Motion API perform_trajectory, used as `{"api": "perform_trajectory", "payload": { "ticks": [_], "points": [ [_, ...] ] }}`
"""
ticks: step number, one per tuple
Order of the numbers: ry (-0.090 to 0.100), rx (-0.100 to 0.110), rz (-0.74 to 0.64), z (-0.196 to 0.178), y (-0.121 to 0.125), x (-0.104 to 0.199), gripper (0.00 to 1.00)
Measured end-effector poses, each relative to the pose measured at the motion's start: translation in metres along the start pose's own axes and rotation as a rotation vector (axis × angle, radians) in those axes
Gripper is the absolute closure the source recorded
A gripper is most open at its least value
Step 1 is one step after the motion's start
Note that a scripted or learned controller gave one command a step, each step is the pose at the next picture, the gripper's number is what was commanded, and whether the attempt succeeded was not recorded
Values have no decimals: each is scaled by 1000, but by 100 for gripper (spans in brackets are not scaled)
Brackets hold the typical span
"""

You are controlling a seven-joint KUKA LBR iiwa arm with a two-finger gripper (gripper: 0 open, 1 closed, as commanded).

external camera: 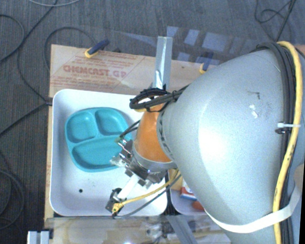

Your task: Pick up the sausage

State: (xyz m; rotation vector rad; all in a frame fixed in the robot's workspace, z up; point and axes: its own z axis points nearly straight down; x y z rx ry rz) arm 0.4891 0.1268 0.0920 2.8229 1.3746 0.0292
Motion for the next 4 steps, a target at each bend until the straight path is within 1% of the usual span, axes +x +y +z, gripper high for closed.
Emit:
{"api": "perform_trajectory", "payload": {
  "ticks": [1,2,3,4],
  "points": [
    [7,0,-3,-10,0,4,100],
    [-9,1,-43,3,94,65,100],
    [-22,-14,-37,4,95,110,100],
    [-54,11,-65,11,100,148,100]
  ]
}}
